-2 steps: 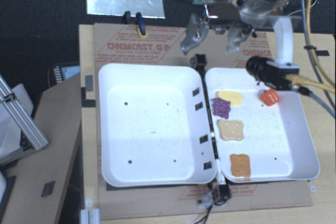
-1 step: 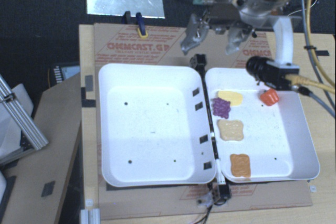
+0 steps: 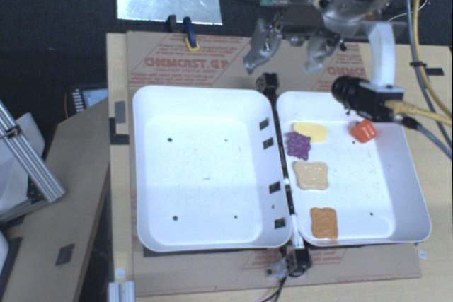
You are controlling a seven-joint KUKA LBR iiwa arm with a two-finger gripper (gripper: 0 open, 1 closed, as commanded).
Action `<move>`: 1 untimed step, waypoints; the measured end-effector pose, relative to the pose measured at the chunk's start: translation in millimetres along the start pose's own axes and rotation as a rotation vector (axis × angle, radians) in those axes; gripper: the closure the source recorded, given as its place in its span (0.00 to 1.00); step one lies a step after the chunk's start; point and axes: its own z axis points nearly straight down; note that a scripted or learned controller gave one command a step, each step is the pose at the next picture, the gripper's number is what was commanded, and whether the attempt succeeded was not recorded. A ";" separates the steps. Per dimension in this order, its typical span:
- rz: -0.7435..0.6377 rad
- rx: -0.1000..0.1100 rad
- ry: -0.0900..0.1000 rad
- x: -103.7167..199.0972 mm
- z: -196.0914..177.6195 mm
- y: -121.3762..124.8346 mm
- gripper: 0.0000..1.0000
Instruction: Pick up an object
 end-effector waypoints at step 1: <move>0.000 0.000 0.000 0.0 0.0 0.0 0.00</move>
